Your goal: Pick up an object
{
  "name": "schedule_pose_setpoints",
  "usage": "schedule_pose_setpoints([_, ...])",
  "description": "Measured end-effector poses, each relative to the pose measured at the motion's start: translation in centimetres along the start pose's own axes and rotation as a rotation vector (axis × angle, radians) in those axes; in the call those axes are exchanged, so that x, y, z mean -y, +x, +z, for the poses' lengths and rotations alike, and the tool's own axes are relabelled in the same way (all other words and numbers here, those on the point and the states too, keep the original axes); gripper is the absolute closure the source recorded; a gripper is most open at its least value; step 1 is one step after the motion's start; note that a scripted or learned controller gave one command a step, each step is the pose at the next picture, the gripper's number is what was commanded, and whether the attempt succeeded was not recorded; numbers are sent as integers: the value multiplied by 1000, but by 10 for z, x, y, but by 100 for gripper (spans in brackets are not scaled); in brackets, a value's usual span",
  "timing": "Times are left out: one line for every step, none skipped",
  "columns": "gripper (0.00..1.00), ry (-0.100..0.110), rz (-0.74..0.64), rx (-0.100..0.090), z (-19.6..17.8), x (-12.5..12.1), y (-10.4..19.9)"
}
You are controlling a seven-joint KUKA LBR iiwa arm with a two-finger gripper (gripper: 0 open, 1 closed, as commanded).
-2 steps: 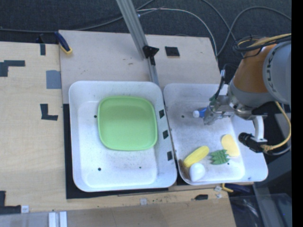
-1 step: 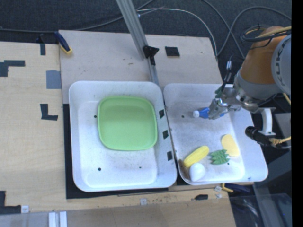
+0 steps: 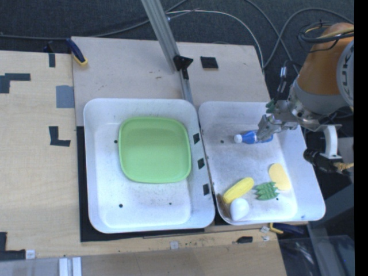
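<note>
My gripper (image 3: 265, 130) hangs low over the upper middle of the right bin (image 3: 299, 154). Its tip is at the right end of a small blue object with a white cap (image 3: 246, 137), which lies on the bin floor pointing left. The tip touches or overlaps the object's blue end, and the frame does not show whether the object is held. Lower in the same bin lie a yellow corn cob (image 3: 237, 188), a white ball (image 3: 239, 209), a green leafy piece (image 3: 266, 191) and a yellow oval piece (image 3: 280, 176).
The left bin (image 3: 98, 171) holds a square green plate (image 3: 155, 149). A slanted metal pole (image 3: 164, 27) comes down to the ridge between the bins. Cables run behind the right bin. The arm's orange band (image 3: 325, 68) is above the right bin's far right corner.
</note>
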State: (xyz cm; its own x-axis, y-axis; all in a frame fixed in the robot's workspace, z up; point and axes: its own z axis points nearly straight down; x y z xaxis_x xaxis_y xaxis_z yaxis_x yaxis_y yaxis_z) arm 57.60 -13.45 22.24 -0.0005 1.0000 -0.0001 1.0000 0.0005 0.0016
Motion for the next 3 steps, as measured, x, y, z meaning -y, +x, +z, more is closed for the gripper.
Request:
schedule_pose_setpoints([100, 2, -4, -1, 2, -16, 45])
schedule_pose_setpoints([100, 3, -4, -1, 11, -27, 96])
schedule_pose_setpoints([100, 3, -4, -1, 15, -32, 142])
